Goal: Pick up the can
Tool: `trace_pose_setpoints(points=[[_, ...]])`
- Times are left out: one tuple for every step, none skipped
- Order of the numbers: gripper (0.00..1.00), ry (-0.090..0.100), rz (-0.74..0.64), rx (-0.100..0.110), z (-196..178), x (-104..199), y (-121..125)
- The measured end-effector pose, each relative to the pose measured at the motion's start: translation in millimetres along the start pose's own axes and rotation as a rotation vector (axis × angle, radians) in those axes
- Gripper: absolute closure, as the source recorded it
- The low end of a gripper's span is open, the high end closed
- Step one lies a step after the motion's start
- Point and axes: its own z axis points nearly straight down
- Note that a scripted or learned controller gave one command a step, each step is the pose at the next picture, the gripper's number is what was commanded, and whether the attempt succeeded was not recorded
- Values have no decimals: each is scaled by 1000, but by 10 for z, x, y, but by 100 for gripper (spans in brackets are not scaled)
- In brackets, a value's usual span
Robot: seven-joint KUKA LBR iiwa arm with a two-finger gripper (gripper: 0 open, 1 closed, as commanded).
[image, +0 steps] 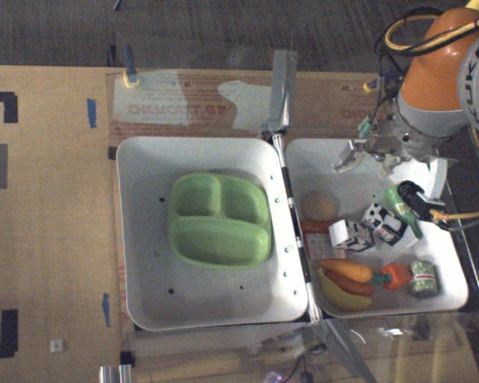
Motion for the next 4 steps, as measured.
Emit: trace_pose_setpoints(points=[[0, -2, -33, -6, 942, -231, -373], [0, -3, 194, -21, 1056, -347, -791], [100, -3, 198, -18, 979, -356, -802], [100, -1, 671, 1, 138, 299, -1022]])
